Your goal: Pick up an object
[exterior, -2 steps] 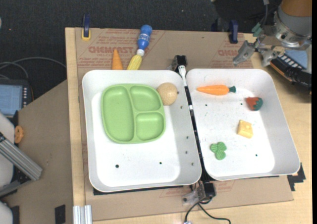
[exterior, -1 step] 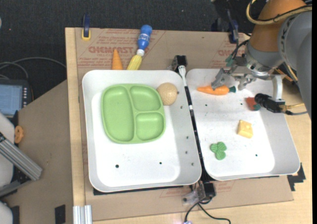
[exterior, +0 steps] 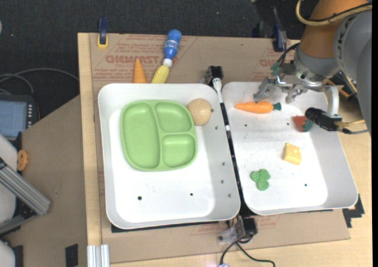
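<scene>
In the right bin [exterior: 331, 195] an orange carrot [exterior: 254, 107] lies near the far wall, its green tip pointing right. My gripper [exterior: 276, 90] hangs just above and behind that right end of the carrot, open, with nothing between its fingers. A yellow cheese wedge [exterior: 292, 153] sits mid-bin, and a small green broccoli piece [exterior: 260, 178] lies nearer the front. A small red object [exterior: 302, 123] rests to the right of the carrot, partly covered by the robot's own hardware.
The left bin [exterior: 118, 201] holds a green divided plate [exterior: 158, 134] and a tan ball [exterior: 199, 110] at its far right corner. Behind the bins lie an orange cone [exterior: 139, 72], a blue-and-yellow tool [exterior: 167, 53] and a black clip [exterior: 214, 74].
</scene>
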### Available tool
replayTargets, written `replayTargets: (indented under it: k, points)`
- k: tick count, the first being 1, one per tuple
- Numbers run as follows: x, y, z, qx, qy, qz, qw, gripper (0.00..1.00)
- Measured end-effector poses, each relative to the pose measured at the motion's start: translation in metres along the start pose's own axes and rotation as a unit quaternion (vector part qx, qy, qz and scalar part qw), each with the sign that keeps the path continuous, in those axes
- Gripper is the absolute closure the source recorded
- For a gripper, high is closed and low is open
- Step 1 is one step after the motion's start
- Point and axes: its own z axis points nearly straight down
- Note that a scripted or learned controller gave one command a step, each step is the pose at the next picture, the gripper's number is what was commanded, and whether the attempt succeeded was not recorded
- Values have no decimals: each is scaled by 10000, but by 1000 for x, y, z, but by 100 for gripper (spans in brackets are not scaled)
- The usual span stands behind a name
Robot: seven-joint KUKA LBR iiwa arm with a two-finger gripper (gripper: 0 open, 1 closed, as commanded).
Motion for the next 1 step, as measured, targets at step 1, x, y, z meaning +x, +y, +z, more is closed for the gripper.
replayTargets:
  k: [1]
  points:
    - [0, 0, 0, 0, 0, 0, 10000, 0]
